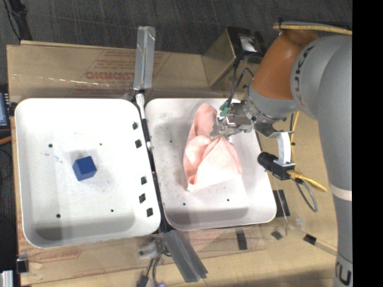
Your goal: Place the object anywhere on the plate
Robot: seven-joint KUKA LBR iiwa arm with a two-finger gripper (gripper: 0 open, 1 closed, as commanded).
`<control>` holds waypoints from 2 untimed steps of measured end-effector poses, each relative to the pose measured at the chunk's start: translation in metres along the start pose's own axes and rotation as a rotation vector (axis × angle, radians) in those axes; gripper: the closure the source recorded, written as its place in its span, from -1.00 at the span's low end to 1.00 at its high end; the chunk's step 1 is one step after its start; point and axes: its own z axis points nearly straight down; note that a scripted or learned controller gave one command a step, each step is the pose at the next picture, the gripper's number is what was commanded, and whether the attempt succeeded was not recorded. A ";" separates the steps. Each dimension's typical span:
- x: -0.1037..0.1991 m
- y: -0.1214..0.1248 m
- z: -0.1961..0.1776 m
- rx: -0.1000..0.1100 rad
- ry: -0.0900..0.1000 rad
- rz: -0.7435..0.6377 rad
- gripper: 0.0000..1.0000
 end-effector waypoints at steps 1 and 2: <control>0.001 0.000 -0.023 0.000 0.000 -0.008 1.00; 0.045 -0.018 -0.020 0.002 0.000 -0.413 1.00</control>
